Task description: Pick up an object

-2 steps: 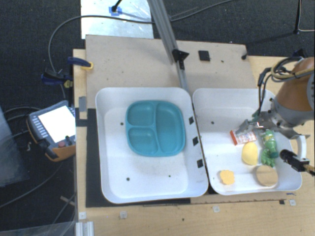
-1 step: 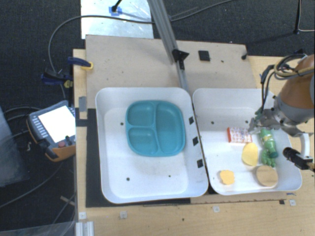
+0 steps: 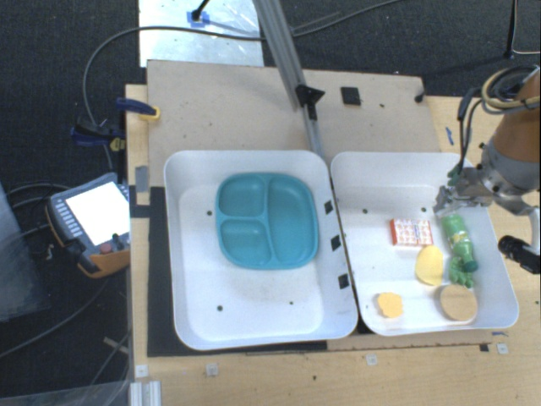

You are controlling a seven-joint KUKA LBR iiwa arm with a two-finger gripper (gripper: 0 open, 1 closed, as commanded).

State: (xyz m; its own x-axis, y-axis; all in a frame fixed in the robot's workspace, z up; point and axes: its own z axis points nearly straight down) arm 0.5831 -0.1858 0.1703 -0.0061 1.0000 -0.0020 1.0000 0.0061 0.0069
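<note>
Plastic is my guess for the green bottle, the thing lying nearest me in the right-hand bin. It lies lengthwise near the bin's far right wall, its upper end just under my gripper, which hangs over that corner. Whether my jaws are open or closed I cannot tell from this angle; nothing shows between them.

I judge the bottle light and fairly stiff, though its round, smooth body could roll or squirt out of a pinch. Best hold would be across the middle of its body, jaws closing on the two long sides, not on the narrower end.

Close neighbours crowd it: a yellow lemon-like piece touches or nearly touches its left side, a tan round disc sits just below its lower end, a red-and-white packet lies just to the left, and a small orange-yellow piece sits further off. The bin wall on the right leaves little room for one finger. The teal divided plate rests in the left bin, well apart.
</note>
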